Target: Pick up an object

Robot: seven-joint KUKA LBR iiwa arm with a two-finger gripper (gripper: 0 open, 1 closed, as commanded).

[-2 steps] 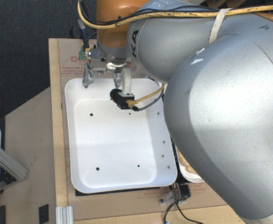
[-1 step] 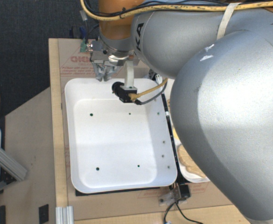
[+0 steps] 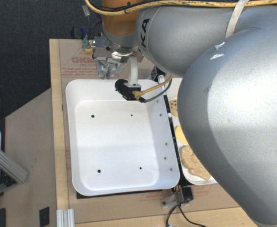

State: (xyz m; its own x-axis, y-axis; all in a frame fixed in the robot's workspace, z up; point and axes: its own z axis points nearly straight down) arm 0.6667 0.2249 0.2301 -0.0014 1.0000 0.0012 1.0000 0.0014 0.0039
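Things to pick lie in the right bin (image 3: 195,179), most of which the arm (image 3: 233,103) covers. In the strip that shows along the bin's left wall, a speckled tan disc (image 3: 194,161) lies flat toward the near-left corner. A yellow piece (image 3: 180,135) lies just beyond it, against the left wall. Farther back a second tan piece (image 3: 174,107), also speckled, shows at the same wall, its right part hidden by the arm. What these things are cannot be told.

The left bin (image 3: 114,141) stands just beside the right one, long wall to long wall. Its white floor shows four small dark dots (image 3: 92,116), one toward each corner. Both bins rest on the tabletop (image 3: 58,136), a brown board with red print (image 3: 81,60) near its far-left corner.

The arm reaches in from the right as a thick grey mass above the right bin, then bends toward the tabletop's far edge. There the orange band (image 3: 119,8) sits above the wrist (image 3: 117,48). The wrist points down at the far rim of the left bin, near that bin's far-left corner.

The jaws show just beyond that rim, against the red print, and well apart from the disc, the yellow piece and the tan piece. They read as one grey cluster, so whether they are apart or together cannot be told.
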